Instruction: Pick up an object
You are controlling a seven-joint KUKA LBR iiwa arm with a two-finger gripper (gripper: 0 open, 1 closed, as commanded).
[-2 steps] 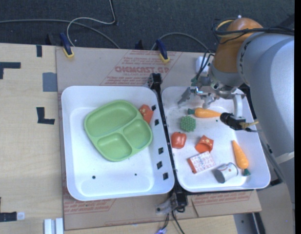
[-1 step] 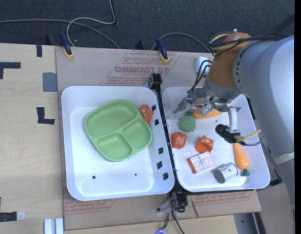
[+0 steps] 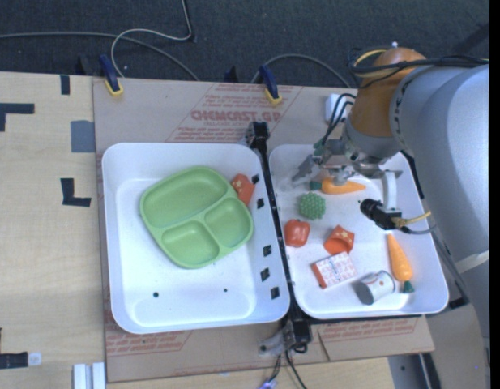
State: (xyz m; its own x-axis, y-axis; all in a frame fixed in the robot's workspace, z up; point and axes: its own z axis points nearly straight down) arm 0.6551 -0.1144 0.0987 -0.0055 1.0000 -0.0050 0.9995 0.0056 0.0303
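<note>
Hovering over the right white bin [image 3: 434, 294], the gripper [image 3: 329, 168], whose opening I cannot tell, sits just above the bumpy green ball [image 3: 312, 207].

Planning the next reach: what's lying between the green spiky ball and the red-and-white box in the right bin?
In the camera view, two orange-red pieces lie between the green spiky ball and the red-and-white box: a rounded one and a blocky one.
</note>
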